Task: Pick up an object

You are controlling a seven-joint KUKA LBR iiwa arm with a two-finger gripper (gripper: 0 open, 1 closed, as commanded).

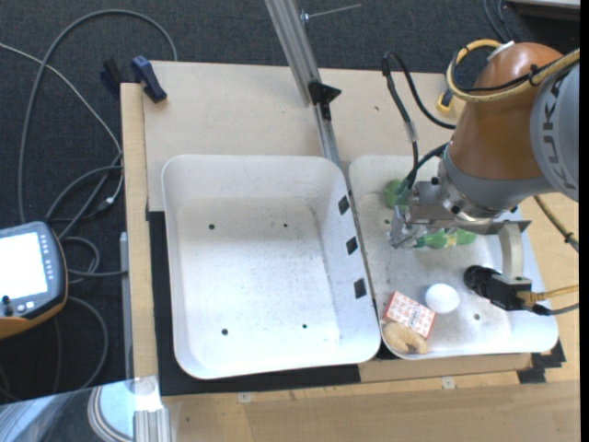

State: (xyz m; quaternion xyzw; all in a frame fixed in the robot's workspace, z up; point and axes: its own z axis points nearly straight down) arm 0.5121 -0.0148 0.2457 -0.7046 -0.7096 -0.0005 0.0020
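A robotics lab: a wooden worktop [230, 109] on dark carpet [212, 17], loose cables [103, 191] and a control pendant [28, 270] left of it.

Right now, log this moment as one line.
gripper: over right bin | nearest: green object | grasp: unconfirmed | also: white ball, checkered packet

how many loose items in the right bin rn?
4: a green toy at the gripper, a white ball, a checked packet and a tan lump at the front. The arm may hide more.

Green object [447, 239], perhaps leafy, right bin [515, 344]
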